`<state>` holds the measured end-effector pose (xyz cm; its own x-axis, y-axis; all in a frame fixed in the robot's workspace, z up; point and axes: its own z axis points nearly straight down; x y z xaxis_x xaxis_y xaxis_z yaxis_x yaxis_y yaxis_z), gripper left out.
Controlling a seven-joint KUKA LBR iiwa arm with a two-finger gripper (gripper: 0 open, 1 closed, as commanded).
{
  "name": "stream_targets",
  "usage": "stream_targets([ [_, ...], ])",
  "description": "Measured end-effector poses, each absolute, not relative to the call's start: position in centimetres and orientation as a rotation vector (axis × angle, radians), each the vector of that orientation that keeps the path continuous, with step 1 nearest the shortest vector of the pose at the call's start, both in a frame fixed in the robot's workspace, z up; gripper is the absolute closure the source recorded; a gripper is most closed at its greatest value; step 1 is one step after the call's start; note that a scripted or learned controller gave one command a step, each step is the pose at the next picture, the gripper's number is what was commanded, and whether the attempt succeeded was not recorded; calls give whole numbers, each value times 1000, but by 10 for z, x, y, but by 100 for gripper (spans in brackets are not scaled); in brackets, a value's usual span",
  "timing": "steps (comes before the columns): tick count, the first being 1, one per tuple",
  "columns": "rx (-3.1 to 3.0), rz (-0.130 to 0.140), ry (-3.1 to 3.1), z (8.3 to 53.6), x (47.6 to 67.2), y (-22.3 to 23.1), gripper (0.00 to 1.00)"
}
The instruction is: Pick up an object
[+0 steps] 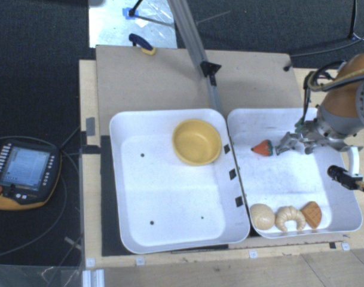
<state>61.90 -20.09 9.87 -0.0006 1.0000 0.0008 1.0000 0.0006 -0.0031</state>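
- Nearest, along the front wall of the right bin [349,220], three pieces lie in a row: a pale roll [262,216], a croissant [290,217] and a brown waffle [311,214], each touching the next.
- Mid-bin, a small strawberry [262,149] — red with a green end — lies by the left wall of that bin, well apart from the row.
- The jaws [283,146] hang low just beside the strawberry, on its right; whether they stand open or closed I cannot tell, and nothing shows between them.
- Judged from this, the step in hand is the approach — the strawberry looks like the target, not yet grasped.
- The next move calls for bracketing the strawberry, closing, then lifting straight.
- In the left bin [128,220], a yellow bowl [196,141] sits at the far right corner.
- Farthest, the table [158,79] bears a metal pole [193,37].
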Motion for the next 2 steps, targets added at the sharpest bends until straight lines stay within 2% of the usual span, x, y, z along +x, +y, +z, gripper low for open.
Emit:
stream_targets([
  [1,-2222,-2,-2224,112,621,-202,100],
  [2,-2224,-5,-2226,171,630,-201,100],
])
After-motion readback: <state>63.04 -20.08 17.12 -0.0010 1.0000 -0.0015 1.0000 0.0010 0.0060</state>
